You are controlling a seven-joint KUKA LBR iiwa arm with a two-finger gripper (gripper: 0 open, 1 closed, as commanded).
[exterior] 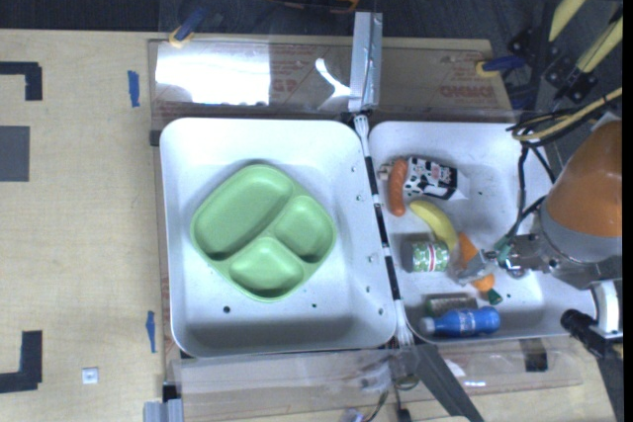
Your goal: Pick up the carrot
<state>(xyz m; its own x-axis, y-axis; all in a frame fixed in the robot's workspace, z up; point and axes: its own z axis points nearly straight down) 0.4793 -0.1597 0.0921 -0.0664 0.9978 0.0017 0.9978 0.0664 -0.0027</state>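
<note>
2 bins side by side, divided plate [262, 230] in left bin [188, 153], right bin [485, 145] holding sausage [397, 187] beside carton [429, 176] at back, banana [435, 222] and can [430, 257] mid-bin, carrot [467, 248] right of can, bottle [461, 321] at front, gripper [492, 262] beside carrot

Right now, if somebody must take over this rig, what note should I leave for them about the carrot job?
Tool: low in the right bin, at the carrot; whether it is open or shut cannot be judged.
Carrot: lies in the right bin, near the banana and the green can, above the blue bottle. It looks partly covered by the tool.
Done: the arm has reached the carrot.
Left: confirm the grip, then lift the carrot.
</note>
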